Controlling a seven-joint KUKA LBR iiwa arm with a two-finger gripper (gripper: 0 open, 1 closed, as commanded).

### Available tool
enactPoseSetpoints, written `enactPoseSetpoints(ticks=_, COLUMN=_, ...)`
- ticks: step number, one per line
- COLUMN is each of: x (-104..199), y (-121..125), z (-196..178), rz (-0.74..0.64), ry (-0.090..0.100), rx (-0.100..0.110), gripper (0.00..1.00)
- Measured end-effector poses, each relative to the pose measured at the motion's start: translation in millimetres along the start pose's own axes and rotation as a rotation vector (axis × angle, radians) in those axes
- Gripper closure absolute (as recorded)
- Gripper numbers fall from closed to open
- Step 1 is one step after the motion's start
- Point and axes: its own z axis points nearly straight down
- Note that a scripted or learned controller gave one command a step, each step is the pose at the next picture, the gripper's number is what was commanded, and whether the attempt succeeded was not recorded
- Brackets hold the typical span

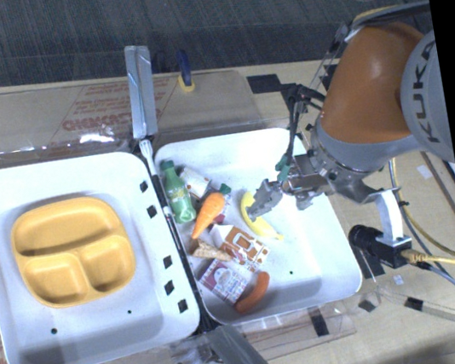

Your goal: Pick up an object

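Note:
The right bin (290, 145) holds a heap of small objects. A green bottle (179, 195) lies by its left wall, with an orange carrot (207, 212) beside it. A yellow banana (257, 222) lies near the middle. Printed snack packets (237, 251) and a reddish sausage (253, 292) sit toward the front. My gripper (260, 201) reaches in from the right and hangs over the banana's upper end, hiding part of it. From this slant I cannot say whether it touches the banana.
The left bin (3, 283) carries a yellow divided tray (73, 248). A metal bar (140, 88) stands at the back between the bins. Cables and a black fitting (377, 251) hang off the arm beyond the right bin's right wall.

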Motion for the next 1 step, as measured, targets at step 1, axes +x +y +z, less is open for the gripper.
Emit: enactPoseSetpoints(ticks=1, x=-7.5, y=38.0, z=60.0, rz=-0.017, ry=0.0, rx=0.002, gripper=0.0)
